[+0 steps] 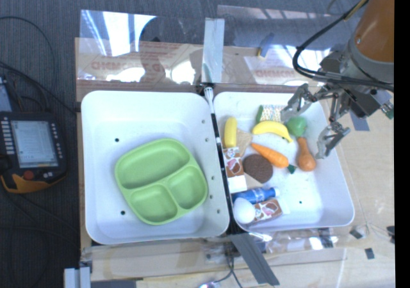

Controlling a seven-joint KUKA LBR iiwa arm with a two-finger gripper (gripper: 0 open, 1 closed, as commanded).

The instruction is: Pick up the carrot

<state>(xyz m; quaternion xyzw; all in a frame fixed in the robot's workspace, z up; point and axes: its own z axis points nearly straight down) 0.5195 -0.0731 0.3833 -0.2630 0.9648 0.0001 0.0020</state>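
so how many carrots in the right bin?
2. One carrot lies slantwise mid-bin, between the banana and the brown cookie. The other carrot lies further right with its green top pointing away, below the gripper. More could hide under the pile.

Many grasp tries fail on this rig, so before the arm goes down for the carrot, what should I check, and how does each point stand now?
1. Carrot in sight in the right bin: ok.
2. Gripper open, nothing between its fingers: ok.
3. Gripper over the carrot: not ok; it sits up and to the right of it.
4. Room around the carrot: not ok; the banana and the brown round piece lie close by.
5. Second orange piece beside the fingers, easily mistaken: not ok.
6. Gripper height above the bin: cannot tell.
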